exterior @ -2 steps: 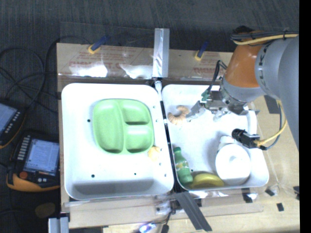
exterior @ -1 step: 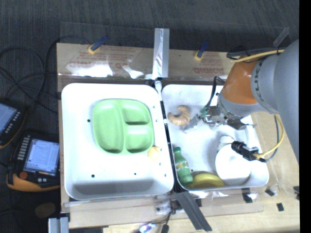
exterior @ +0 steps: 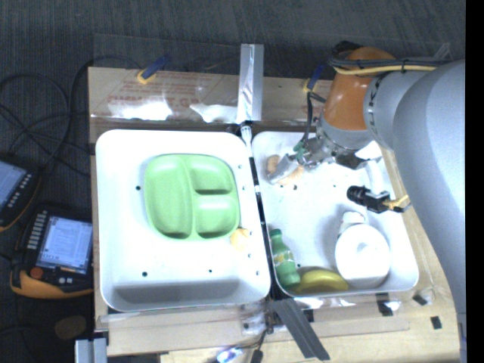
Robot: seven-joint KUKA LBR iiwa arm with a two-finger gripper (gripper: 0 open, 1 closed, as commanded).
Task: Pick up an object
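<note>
Evidently we are mid-attempt: our claw (exterior: 302,157) is down in the right bin (exterior: 404,274) at a pale, orange-tipped object (exterior: 281,168) near its far-left corner. We cannot tell whether anything is gripped, so lifting remains.

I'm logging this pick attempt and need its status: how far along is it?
Done: the arm has reached into the right bin, pincer low at its far left corner. In hand: it sits at a small pale object, but a grip isn't visible. Left: lifting something; the banana, green bottle and white bowl lie untouched.
</note>
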